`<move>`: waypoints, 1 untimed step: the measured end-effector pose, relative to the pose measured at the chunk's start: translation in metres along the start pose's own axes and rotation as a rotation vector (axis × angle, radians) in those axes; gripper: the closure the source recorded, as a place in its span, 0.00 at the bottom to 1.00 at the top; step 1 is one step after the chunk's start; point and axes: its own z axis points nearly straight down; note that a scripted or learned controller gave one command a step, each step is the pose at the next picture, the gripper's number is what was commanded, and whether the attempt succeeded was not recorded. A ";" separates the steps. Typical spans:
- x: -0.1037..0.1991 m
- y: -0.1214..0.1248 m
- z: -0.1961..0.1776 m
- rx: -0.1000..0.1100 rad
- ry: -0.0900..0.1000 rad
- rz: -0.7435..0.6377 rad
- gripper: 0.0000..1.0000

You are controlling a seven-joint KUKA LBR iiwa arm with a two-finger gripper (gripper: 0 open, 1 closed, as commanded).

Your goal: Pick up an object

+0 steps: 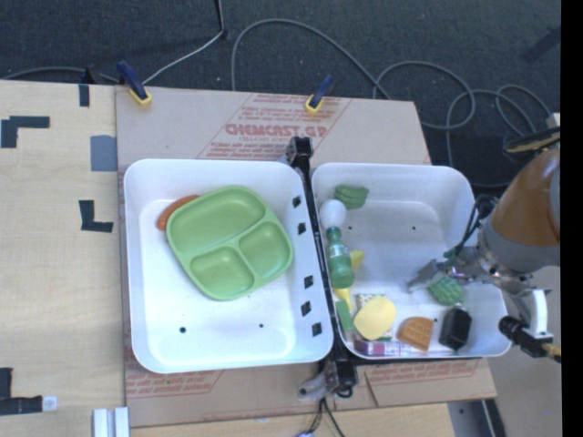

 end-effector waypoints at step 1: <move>-0.002 0.002 -0.011 -0.008 -0.008 0.001 1.00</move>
